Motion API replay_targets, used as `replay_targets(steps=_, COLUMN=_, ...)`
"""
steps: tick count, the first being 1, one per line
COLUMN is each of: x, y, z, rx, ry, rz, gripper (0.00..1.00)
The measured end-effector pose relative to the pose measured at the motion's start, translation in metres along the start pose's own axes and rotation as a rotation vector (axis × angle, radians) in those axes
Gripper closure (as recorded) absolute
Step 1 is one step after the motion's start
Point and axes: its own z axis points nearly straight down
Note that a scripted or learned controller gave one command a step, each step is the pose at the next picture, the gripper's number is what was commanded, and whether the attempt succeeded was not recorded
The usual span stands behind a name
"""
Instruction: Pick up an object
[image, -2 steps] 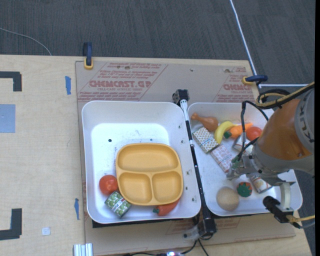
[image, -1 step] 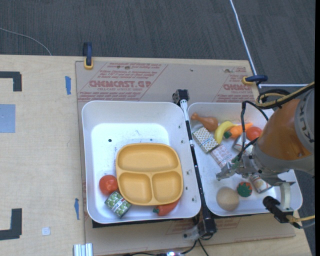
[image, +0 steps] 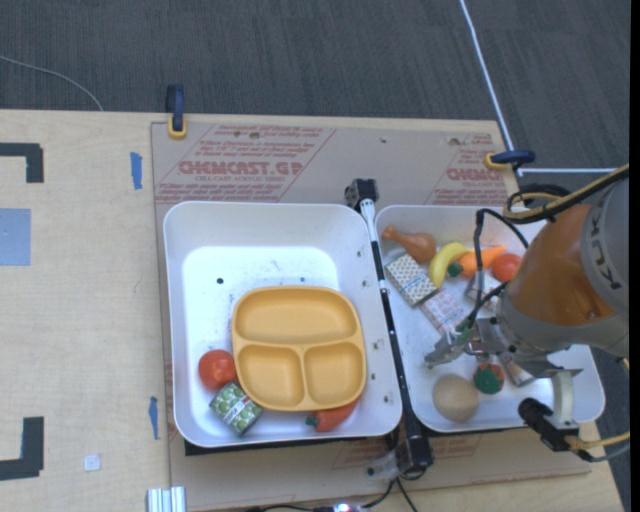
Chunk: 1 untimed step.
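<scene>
A: Gripper (image: 462, 345) hung low in the right bin (image: 592, 400), near its front edge; finger state unreadable.
B: The egg (image: 455, 397) lay just in front. Crowded toys behind risked a snagged or glancing grasp.

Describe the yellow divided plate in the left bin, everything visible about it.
The yellow plate looks like matte plastic, a rounded rectangle with three compartments: one wide one along the far side and two smaller ones nearer the camera. It lies flat and right side up in the left bin, toward its near right part. A tomato and a green packet sit against its near left corner.
</scene>
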Motion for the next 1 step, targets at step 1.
replay_targets(steps=1, x=-0.0049, y=0.0029, z=-0.0113, rx=-0.014, ry=-0.013, rz=0.004, gripper=1.00)
